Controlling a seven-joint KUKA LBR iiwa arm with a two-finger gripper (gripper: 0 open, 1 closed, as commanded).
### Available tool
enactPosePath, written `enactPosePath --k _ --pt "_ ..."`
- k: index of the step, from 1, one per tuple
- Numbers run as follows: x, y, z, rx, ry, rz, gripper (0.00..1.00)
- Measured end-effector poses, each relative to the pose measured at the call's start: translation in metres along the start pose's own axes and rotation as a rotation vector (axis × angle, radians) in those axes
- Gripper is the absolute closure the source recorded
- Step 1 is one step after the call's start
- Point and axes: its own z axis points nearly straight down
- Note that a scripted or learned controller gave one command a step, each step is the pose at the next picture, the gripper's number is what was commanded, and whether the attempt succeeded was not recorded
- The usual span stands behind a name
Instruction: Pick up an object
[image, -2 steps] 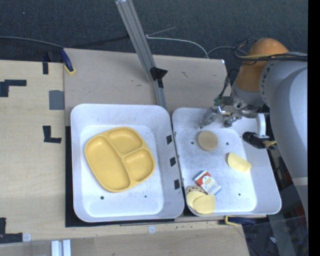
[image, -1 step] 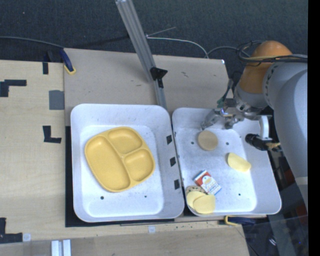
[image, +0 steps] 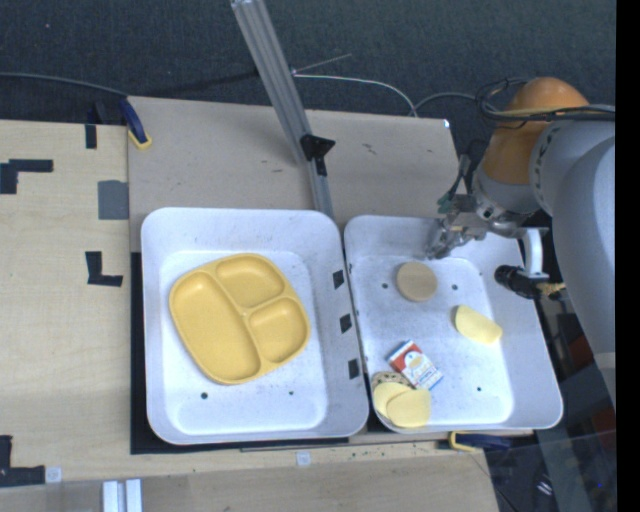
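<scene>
On the bench (image: 230, 180), a yellow divided plate (image: 238, 316) in the left bin (image: 160, 300). In the right bin (image: 520, 390): pale round chips (image: 402, 404) at the front edge, small red packet (image: 414, 365), tan disc (image: 417, 282), yellow wedge (image: 477, 325). Claw (image: 445, 238) poised at the far rim near the disc; grip impossible to tell.

A robotics lab: a plywood bench (image: 240, 170) on dark carpet (image: 120, 45) along the top of the frame, two white bins (image: 160, 400) fixed side by side, loose cables (image: 390, 92), and a metal camera pole (image: 280, 85) at upper centre.
</scene>
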Motion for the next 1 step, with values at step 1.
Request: enactPosePath --k 1 --pt "0.0023 -0.0002 0.001 0.004 0.005 -0.001 0.0"
